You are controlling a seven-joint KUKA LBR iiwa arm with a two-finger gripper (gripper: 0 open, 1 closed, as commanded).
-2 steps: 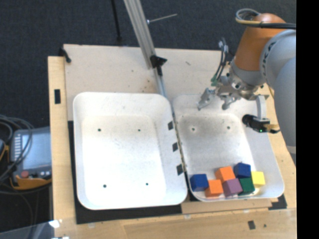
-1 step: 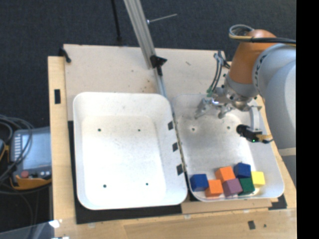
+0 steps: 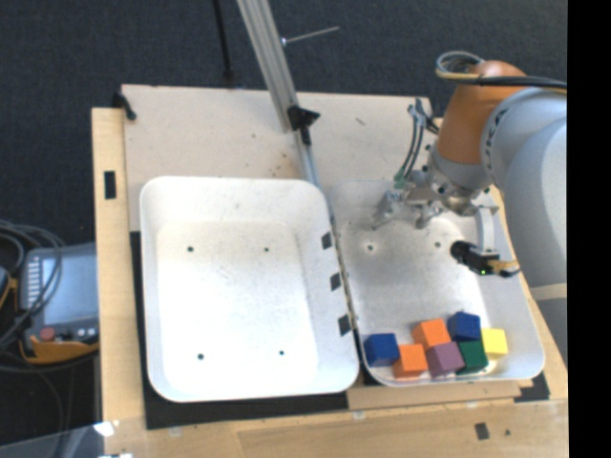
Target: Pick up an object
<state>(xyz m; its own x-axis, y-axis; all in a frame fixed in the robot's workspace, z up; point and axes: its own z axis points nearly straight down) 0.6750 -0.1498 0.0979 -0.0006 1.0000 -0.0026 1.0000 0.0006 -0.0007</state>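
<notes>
Coloured blocks (image 3: 441,344) clustered, right bin's (image 3: 382,256) near edge.

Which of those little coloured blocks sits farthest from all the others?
The blue block at the cluster's left end; a small gap separates it from the orange one, while the rest are bunched together.

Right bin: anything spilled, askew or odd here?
Nothing spilled. All the blocks sit bunched in the right bin's near corner, touching one another, none outside it. The gripper is over the bin's far end, apart from them.
</notes>
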